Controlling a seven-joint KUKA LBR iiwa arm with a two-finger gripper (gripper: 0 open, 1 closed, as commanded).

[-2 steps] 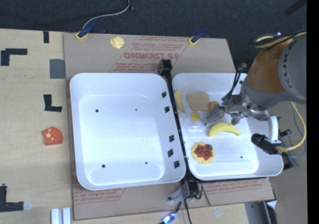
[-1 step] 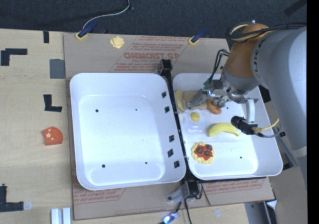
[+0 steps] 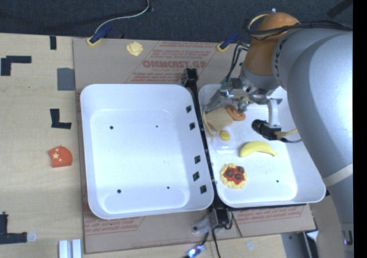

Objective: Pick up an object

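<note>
A: Closest to us, the big grey arm (image 3: 321, 96) sweeps in from the right, its orange band (image 3: 266, 45) up above the wrist, hanging over the right bin (image 3: 287, 194).

B: And the tool (image 3: 232, 102)?

A: Down at the far left corner of that bin, right over a tan slice of bread (image 3: 217, 119) and an orange-red piece (image 3: 235, 114). Whether it's released or clenched, I cannot tell; the view is too cluttered there.

B: What else sits in that bin?

A: A small yellow round piece (image 3: 224, 135) just beside the bread, a banana (image 3: 257, 148) near the middle, and a little pizza with dark toppings (image 3: 233, 175) nearer the front edge. All lying on the bin floor.

B: The left bin (image 3: 137, 148)?

A: Plain white, touching its neighbour along the black clips.

B: Anything out on the surface (image 3: 34, 136)?

A: A red piece (image 3: 61, 156) well to the left, and a pale yellow lump (image 3: 135, 49) on the cardboard behind the bins.
</note>
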